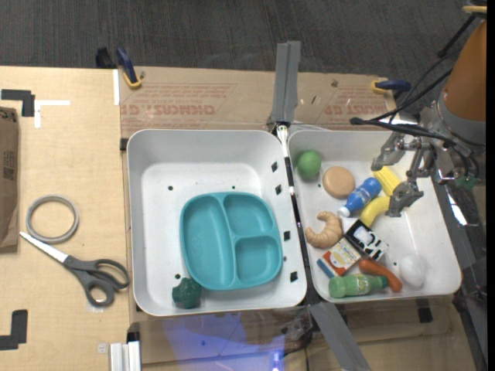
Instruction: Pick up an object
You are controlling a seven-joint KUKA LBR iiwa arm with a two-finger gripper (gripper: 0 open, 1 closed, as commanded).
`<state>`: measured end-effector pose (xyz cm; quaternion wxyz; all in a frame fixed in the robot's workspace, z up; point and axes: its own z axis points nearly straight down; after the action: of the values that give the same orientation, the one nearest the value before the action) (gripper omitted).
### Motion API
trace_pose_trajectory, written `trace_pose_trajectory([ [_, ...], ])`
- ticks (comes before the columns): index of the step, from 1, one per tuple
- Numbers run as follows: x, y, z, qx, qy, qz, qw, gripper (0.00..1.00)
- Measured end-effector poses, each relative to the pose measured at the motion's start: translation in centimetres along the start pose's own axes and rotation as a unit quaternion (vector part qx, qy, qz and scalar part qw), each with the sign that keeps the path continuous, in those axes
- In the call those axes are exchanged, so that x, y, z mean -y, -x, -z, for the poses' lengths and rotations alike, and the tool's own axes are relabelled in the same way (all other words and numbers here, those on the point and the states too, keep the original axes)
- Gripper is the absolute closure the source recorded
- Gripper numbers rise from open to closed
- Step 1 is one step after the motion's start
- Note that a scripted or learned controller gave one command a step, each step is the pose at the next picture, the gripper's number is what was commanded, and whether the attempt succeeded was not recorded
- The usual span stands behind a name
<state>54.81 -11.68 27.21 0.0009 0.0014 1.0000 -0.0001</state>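
The yellow block (pixel 384 182) lies in the right bin (pixel 441 277), touching a blue bottle (pixel 358 200) and near a tan bun (pixel 338 181). The claw (pixel 404 178) hangs just above it with prongs spread, gripping nothing. A clean pick probably means dropping straight down to straddle the block alone, clear of the bottle, before clenching.

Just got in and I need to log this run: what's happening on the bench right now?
A robot arm reaches in from the right, its open gripper hovering over the right bin, holding nothing. Below it lie toy foods: a blue bottle, yellow pieces, a bun, a croissant and a green ball. The left bin holds a teal divided plate. Nothing has been picked up yet.
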Motion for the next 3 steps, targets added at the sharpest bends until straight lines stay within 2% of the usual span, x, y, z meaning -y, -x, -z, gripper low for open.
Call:
trace_pose_trajectory([
  [1, 3.6, -0.5, -15.3, -0.001, 0.000, -0.072, 0.9974, 0.00],
  [2, 1.6, 3.4, -17.9, 0.000, 0.000, -0.119, 0.9928, 0.00],
  [3, 1.0, 9.9, -18.3, -0.012, -0.001, -0.202, 0.9793, 0.00],
])
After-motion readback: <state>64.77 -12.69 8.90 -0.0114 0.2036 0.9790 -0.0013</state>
